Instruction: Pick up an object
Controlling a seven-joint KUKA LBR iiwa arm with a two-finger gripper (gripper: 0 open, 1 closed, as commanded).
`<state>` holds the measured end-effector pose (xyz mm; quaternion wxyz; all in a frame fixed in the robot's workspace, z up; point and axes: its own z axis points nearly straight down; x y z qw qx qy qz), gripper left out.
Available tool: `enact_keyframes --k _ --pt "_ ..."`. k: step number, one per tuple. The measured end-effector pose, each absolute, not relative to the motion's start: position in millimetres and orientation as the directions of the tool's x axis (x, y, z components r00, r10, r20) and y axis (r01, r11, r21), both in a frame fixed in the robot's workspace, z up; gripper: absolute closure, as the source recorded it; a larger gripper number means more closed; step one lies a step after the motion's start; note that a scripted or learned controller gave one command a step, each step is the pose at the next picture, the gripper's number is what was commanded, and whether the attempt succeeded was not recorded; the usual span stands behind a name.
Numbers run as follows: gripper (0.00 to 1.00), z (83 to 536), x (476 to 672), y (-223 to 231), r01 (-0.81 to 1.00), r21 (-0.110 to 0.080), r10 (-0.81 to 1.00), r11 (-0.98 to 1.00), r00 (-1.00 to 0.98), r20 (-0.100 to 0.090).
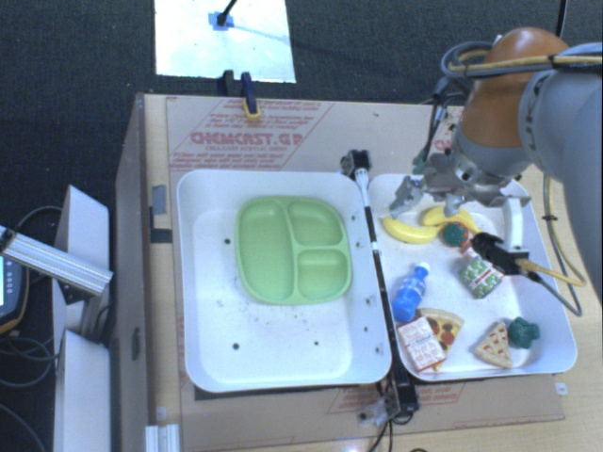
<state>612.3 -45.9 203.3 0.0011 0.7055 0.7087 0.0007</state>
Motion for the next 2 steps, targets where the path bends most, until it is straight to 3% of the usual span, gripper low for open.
enact_keyframes --k 1,2 --pt "0.00 105.3 630.8 -90.8 1.000 -0.003 1.000 0.001 -0.001 -0.001" --pt "0.00 103.0 671.8 -121.3 1.000 0.012 1.000 0.005 -0.005 -0.002"
